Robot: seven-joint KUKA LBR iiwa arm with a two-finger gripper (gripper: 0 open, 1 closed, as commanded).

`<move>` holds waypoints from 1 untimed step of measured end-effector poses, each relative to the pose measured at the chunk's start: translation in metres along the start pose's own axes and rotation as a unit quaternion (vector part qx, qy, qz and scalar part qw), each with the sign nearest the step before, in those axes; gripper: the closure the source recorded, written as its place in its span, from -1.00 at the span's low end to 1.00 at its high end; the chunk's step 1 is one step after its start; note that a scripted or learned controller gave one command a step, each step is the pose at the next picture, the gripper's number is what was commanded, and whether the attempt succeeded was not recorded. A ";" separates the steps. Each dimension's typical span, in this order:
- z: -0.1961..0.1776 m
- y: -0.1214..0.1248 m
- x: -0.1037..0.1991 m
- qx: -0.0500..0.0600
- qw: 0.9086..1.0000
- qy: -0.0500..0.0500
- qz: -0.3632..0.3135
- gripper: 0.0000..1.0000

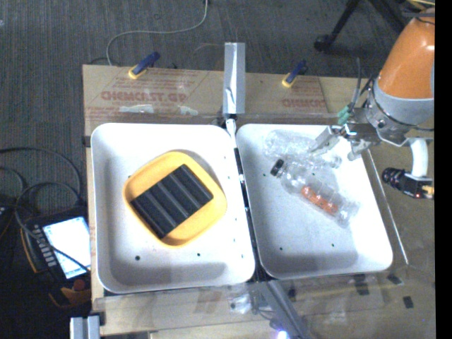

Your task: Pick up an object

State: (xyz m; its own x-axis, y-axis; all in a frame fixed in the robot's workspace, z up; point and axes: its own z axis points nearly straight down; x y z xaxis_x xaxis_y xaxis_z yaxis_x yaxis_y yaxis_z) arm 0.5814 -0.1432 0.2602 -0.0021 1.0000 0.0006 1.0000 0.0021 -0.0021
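Claw first: it hangs at the upper right corner of the right bin, at the end of the grey arm with its orange band, which comes in from the right edge of the camera view. Thin metal parts and a bit of green show at the tip, but they are small and mixed with the clear plastic beneath, so I cannot tell how far it is parted or whether anything sits in it. It appears just above or touching the upper end of a crumpled clear plastic bag, and which of the two I cannot tell. That bag lies in the upper middle of the right bin, and a small dark piece lies at its left edge. Just below and to the right of it lies a clear packet with orange-red contents, tilted down toward the right and resting on the bin floor. The left bin touches the right bin along the middle seam and carries a yellow tray-like object with a black ribbed insert, turned at a slant near the bin's centre. Both bins sit on the bench, whose brown board bears two blue-and-yellow clamps along its far edge.
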 end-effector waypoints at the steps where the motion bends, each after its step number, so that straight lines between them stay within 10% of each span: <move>1: 0.160 0.005 0.016 -0.002 1.000 0.000 -0.016 -1.00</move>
State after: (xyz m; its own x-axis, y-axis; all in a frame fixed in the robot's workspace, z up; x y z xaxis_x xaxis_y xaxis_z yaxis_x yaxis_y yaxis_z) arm 0.5856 -0.1272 0.1003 -0.0339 0.9994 0.0004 0.9994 0.0339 0.0019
